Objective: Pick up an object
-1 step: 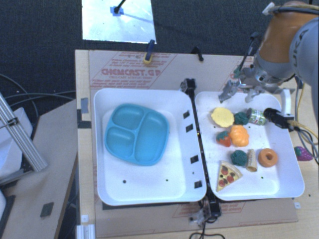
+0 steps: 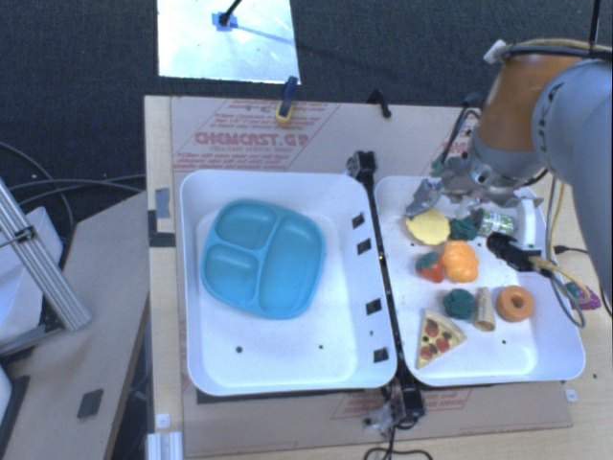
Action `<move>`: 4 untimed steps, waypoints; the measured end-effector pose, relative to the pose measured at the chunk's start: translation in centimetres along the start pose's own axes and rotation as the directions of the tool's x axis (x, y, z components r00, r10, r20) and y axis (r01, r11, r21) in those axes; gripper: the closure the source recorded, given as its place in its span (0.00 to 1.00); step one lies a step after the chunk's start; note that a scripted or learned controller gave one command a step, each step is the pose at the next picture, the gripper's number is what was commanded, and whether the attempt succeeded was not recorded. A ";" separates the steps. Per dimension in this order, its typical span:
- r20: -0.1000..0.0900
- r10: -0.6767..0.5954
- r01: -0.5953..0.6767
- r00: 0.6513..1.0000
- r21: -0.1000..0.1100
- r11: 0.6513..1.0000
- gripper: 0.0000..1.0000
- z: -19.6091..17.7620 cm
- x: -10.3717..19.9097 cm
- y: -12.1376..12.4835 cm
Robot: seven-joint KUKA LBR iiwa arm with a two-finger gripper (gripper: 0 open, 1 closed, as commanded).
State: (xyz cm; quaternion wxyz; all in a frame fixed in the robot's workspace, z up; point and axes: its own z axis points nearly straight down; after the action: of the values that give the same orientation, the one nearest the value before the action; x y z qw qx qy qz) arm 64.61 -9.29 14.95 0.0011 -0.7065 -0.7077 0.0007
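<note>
My gripper [image 2: 442, 202] hangs low over the back left part of the right bin [image 2: 556, 353], under the grey arm with its orange band [image 2: 522, 84]. Just in front of it lies a yellow toy food piece [image 2: 428, 227]; whether they touch I cannot tell. A teal piece [image 2: 465, 226] and a small green and white can [image 2: 498, 222] lie to its right. Nearer the front are an orange pepper [image 2: 461, 262], a red piece [image 2: 430, 267], a green broccoli [image 2: 459, 302], a brown block [image 2: 484, 309], a donut [image 2: 515, 304] and a pizza slice [image 2: 437, 337].
The left bin [image 2: 220, 362] holds a blue divided plate [image 2: 262, 257]. A black hinge strip [image 2: 374, 257] runs between the bins. Cables [image 2: 565, 281] trail over the right bin's right rim. A shiny sheet [image 2: 226, 27] lies behind the bench.
</note>
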 end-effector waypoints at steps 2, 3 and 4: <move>0.001 0.007 -0.007 1.000 0.001 1.000 0.00 6.6 -7.2 -14.2; 0.001 0.002 -0.002 1.000 -0.009 1.000 1.00 5.4 -6.9 -13.6; 0.000 -0.008 0.008 1.000 -0.007 1.000 1.00 5.5 -0.5 -9.4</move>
State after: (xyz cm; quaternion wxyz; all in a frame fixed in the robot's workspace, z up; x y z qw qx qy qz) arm 55.16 -9.77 9.46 -0.0012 -0.7035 -0.7106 -0.0019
